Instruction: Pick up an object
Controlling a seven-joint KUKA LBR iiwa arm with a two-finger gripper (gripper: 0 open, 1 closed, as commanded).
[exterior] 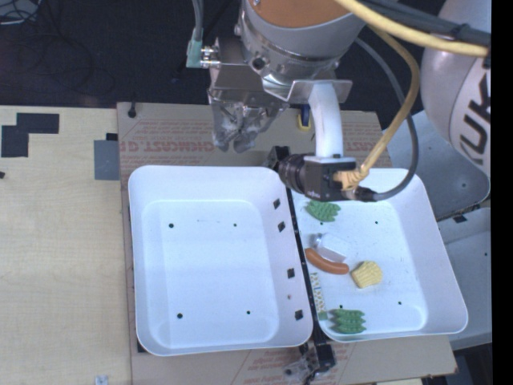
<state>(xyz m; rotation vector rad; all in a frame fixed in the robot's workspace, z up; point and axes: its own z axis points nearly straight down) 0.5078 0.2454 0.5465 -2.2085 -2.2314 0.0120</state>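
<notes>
My gripper [238, 131] hangs high over the cardboard just behind the far rim of the left bin [148, 215]; it looks grey and blurred. The objects lie in the right bin [433, 247]. A green leafy piece [323, 210] sits near its far left corner. An orange sausage [326, 261] lies by the divider, with a pale white-grey piece [332, 245] touching it from behind. To the sausage's right sits a yellow corn chunk [366, 275]. Green pea pods [347, 320] rest at the near edge. The gripper is well away from all of them.
A black camera unit [313, 175] on a white bracket juts from the wrist over the far left corner of the right bin, with a yellow cable [397, 127] looping beside it. The bins stand on brown cardboard [168, 135].
</notes>
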